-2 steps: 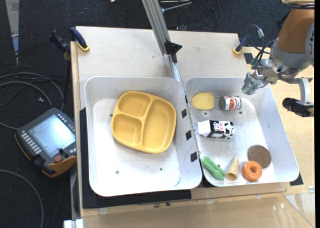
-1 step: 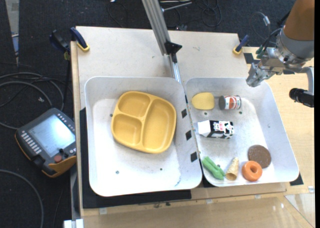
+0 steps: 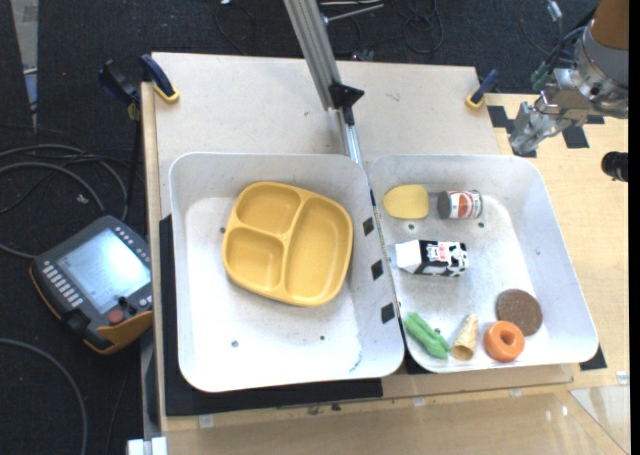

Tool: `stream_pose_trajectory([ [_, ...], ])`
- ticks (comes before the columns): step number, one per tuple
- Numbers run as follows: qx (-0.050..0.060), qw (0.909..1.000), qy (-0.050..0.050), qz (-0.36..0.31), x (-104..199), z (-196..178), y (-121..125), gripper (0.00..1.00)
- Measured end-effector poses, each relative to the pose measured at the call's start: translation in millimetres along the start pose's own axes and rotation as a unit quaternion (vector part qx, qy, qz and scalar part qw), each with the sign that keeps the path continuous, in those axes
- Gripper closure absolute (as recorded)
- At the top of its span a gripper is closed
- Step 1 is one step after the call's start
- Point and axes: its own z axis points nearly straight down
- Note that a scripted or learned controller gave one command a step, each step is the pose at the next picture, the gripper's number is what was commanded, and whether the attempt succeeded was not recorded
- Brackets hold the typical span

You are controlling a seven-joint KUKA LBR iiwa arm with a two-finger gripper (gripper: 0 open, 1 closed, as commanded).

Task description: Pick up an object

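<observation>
The right bin [image 3: 560,243] holds several small items: a yellow rounded piece [image 3: 406,201], a small can with a red and white label [image 3: 460,205] lying on its side, a black and white milk carton [image 3: 432,257], a brown round cookie [image 3: 519,310], an orange donut [image 3: 504,341], a tan cone [image 3: 466,336] and a green pod [image 3: 427,335]. My gripper [image 3: 527,133] hangs at the far right, above the bench just beyond the right bin's back corner, with nothing visible in it.
The left bin [image 3: 190,243] carries a yellow divided plate [image 3: 288,242]. A slanted metal pole [image 3: 310,23] crosses the back of the bench. Yellow clamps [image 3: 160,83] sit at the bench's back corners. A teach pendant [image 3: 95,283] lies on the floor at left.
</observation>
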Motion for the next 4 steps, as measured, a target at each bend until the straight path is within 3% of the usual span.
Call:
stream_pose_trajectory([
  [1,0.005,1.0000,0.002,-0.001,42.6,13.0,-13.4,1.00],
  [3,0.004,1.0000,0.002,-0.002,142.2,12.0,-30.0,1.00],
  [4,0.006,1.0000,0.002,-0.002,193.1,35.6,-42.1,1.00],
])
